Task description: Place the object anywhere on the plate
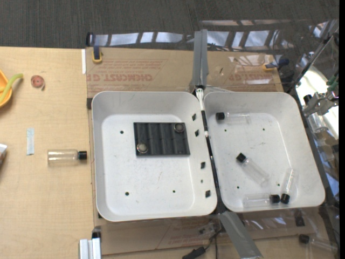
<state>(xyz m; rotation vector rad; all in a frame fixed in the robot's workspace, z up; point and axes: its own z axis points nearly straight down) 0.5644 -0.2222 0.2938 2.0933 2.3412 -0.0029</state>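
Lying in the right bin (304, 124): four clear, black-capped vials. Back vial (233, 117) near the rear wall; middle vial (252, 167) on the open floor; two front vials (260, 200) (289, 184) with caps almost touching. Left bin (110, 201): dark ridged plate (161, 140) bearing two small round pieces (179, 127) (142, 148), well apart from the vials.

Capped vial (67, 156) on bench; pink disc (36, 81) beyond.

Dark grey carpet floor (135, 9) behind a pale wood bench (43, 198), brown cardboard sheet (151, 72) laid over it.
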